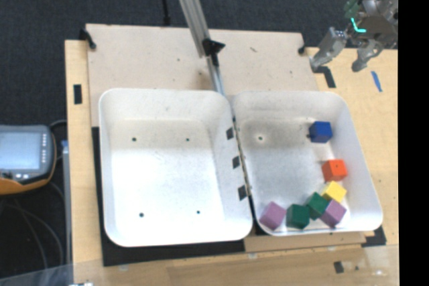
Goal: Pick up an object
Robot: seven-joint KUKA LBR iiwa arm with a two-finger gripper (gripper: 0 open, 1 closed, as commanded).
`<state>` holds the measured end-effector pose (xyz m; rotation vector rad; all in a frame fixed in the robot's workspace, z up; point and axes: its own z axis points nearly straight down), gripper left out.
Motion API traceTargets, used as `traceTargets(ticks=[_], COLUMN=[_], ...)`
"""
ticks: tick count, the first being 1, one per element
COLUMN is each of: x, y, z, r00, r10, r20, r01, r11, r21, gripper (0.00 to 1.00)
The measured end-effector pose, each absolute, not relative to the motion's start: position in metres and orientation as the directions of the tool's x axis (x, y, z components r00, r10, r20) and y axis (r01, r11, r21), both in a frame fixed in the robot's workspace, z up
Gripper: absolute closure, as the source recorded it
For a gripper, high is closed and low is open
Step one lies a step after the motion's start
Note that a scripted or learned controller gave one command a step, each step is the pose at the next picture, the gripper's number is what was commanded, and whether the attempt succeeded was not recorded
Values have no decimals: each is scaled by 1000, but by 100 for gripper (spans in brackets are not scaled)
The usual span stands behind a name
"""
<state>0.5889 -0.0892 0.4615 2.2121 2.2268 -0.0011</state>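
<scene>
Overhead, tool [343,58] spread open and holding nothing (beyond right bin's [355,118] far rim), blocks [315,205] crowding near-right corner.

Even, diffuse overhead light, soft shadows inside the white bins [167,98], slightly soft, grainy focus.

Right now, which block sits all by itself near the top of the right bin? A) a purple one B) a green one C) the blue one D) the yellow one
C: the blue block lies alone toward the far end of the right bin, while the yellow block, the green blocks and the purple blocks bunch together along the near edge.
</scene>
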Motion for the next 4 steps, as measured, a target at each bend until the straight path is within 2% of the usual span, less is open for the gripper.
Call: traceTargets(ticks=[1, 2, 3, 4], x=[589, 521, 541, 510], y=[-89, -130, -91, -73], z=[462, 553, 519, 369], r00=[-8, 4, -5, 2], r10=[1000, 1000, 1000, 1000], r20=[-3, -4, -1, -1], r01=[1000, 1000, 1000, 1000], r11=[8, -4, 5, -2], r21=[1, 12, -1, -7], gripper=[0, 0, 0, 0])
